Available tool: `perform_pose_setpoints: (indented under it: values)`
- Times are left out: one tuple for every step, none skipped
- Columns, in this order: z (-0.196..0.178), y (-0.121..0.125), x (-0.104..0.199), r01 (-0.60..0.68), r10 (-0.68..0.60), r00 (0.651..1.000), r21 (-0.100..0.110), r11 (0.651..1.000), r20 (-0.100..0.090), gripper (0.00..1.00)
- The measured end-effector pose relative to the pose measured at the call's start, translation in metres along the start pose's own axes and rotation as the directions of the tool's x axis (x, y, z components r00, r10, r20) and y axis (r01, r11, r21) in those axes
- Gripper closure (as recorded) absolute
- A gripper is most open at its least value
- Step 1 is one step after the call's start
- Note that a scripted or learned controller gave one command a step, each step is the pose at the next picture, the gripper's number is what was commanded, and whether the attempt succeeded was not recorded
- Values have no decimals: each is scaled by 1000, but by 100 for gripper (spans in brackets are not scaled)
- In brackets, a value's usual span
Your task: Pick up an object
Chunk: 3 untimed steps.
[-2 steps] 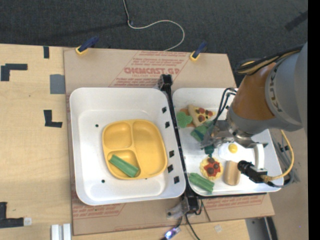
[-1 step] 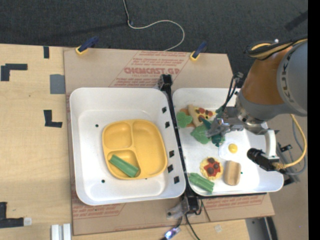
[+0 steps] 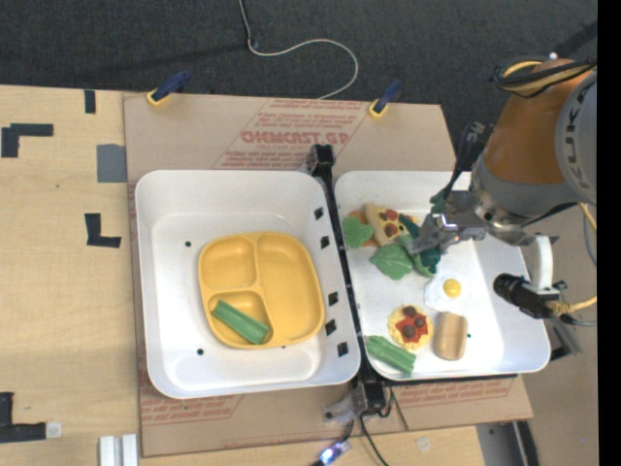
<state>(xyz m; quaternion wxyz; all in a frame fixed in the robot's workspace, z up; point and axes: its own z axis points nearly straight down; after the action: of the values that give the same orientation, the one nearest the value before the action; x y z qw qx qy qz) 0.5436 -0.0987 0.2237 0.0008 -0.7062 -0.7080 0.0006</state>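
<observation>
Pale wood-grain surface [image 3: 58,289] under dark carpet at the top, a sheet of brown cardboard [image 3: 291,134] with red print laid over it, clipped at the far edge by two yellow-and-blue clamps [image 3: 167,87]. Thin white cable [image 3: 310,47] looping across the carpet.

Two shallow white bins side by side on the cardboard. Left bin [image 3: 165,260]: a yellow divided plate [image 3: 281,280], three compartments, with a green pod-like piece [image 3: 242,321] lying aslant in the near-left compartment. Other two compartments bare.

Right bin [image 3: 505,348]: a scatter of toy food. Pizza slice [image 3: 383,223] near the far-left corner, touching a pale green leafy piece [image 3: 356,233] beside the divider. Darker green leaf [image 3: 393,260] just below them, near the middle. Fried egg [image 3: 448,287] to its right. Round tart with red berries [image 3: 411,326] nearer the front, a tan bread roll [image 3: 449,337] just beside it on the right. Another green pod [image 3: 391,355] at the front-left corner, close to the tart.

Grey arm with orange band [image 3: 529,134] reaching in from the right, over the right bin. Hand [image 3: 427,246] low over the bin's middle, at the right edge of the darker green leaf, between pizza slice and fried egg. Dark teal shape just by the fingertips, too blurred to name. Cannot tell whether the fingers stand apart or together, nor whether anything sits between them.

Black cylindrical fitting [image 3: 519,294] at the right bin's right rim, with cables trailing off.
</observation>
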Motion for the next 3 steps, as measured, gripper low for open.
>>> perform_pose_setpoints:
  values:
    - [10, -14, 59, 4, -4, 1000, 6, 1000, -1, 100]
    - [19, -19, 111, 4, -4, 1000, 6, 1000, 0, 100]
    - [18, -28, 165, 5, -5, 1000, 6, 1000, 0, 100]
